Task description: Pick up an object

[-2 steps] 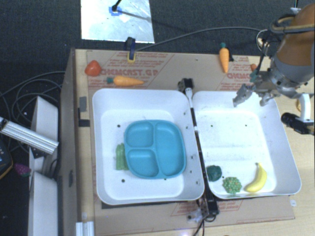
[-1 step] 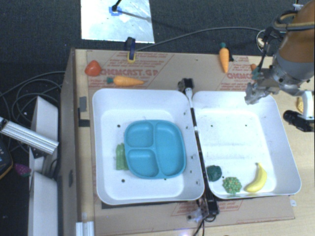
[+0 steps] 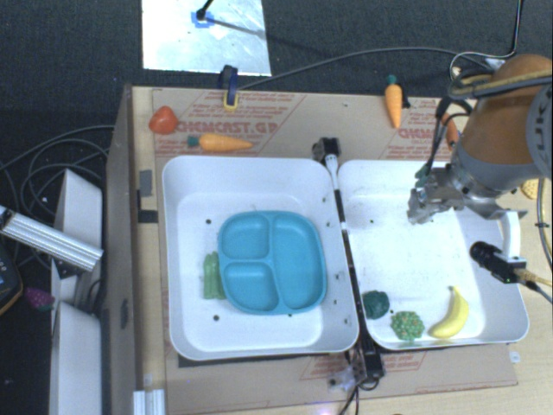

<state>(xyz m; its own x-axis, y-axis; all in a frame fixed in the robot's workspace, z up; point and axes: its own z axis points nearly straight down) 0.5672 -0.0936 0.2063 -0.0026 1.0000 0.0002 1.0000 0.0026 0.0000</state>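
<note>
Cardboard-brown surface (image 3: pixel 259 115) runs under two shallow white bins. On its far strip lie a toy tomato (image 3: pixel 162 120), a toy carrot (image 3: pixel 225 143) lying flat, and farther right a second carrot (image 3: pixel 394 104).

The left bin (image 3: pixel 194 180) holds a blue divided plate (image 3: pixel 271 261) at its middle, with a green pod-like vegetable (image 3: pixel 212 276) touching the plate's left edge.

The right bin (image 3: pixel 380 188) keeps its things along the near wall: a dark green lump (image 3: pixel 376 303), possibly a toy vegetable, then a light green broccoli floret (image 3: pixel 407 325) just beside it, then a yellow banana (image 3: pixel 451 315) near the right corner. The rest of that bin's floor is bare.

The end effector (image 3: pixel 425 204) hangs over the far half of the right bin, below the grey arm's orange band (image 3: pixel 508 115). Nothing lies under it and nothing shows between its tips; whether it stands open or closed I cannot tell at this slant.

As I judge it, the step in hand is the approach: no object has been chosen by contact, and the pick is not yet begun. The nearest candidates are the three pieces at the near wall, well apart from the end effector. The next move calls for travel toward that wall, then a descent centred on one piece. The banana looks the simplest, since it lies apart from its neighbours, though the bin's wall close behind it leaves little room. The lump and the broccoli sit so near each other that a descent between them could push both aside.
</note>
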